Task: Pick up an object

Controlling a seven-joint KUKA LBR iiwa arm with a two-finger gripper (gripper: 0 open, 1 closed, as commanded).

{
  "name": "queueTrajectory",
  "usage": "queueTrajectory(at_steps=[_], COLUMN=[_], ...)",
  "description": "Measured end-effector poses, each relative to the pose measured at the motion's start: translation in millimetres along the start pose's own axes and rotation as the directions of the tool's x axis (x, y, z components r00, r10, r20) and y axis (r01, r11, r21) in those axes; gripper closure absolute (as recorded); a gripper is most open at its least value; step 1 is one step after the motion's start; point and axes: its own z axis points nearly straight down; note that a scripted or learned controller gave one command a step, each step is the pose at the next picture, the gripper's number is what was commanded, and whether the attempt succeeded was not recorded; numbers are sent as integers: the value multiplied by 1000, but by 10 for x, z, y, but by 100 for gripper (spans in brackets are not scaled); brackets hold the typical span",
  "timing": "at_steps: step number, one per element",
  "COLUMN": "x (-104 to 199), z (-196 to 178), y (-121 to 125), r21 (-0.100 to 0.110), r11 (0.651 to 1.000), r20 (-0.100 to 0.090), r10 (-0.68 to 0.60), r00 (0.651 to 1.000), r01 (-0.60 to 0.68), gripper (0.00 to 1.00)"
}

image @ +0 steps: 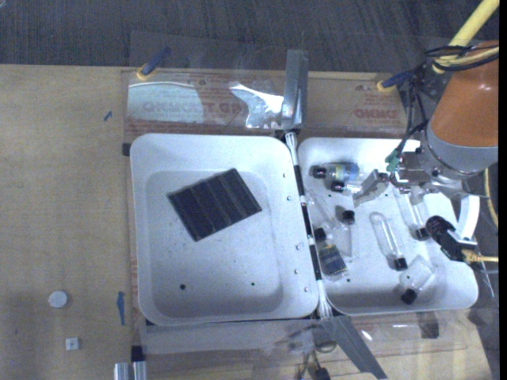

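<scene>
Over the right bin [467, 291], my end effector [412, 182] hovers, its state unclear; I should centre on one clear vial [383, 234] before descending.

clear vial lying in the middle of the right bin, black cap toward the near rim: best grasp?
Probably the clear vial's mid-body, coming from straight above with the tool's fingers closing across its narrow width. It lies flat, long axis running roughly from the far side toward the near rim, black cap at the near end; bare bin floor flanks the body.
</scene>
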Motion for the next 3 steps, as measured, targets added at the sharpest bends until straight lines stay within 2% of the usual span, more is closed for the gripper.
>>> queueTrajectory(at_steps=[1,2,3], x=[-573,-723,-251], z=[515,1100,1264], y=[51,-54,-3], r21=[-3,-21,-10], r11=[998,997,999], r20=[1,-3,2], r10=[-61,-78,-46], r00=[998,997,999], r01=[61,78,46], gripper=[0,0,0])
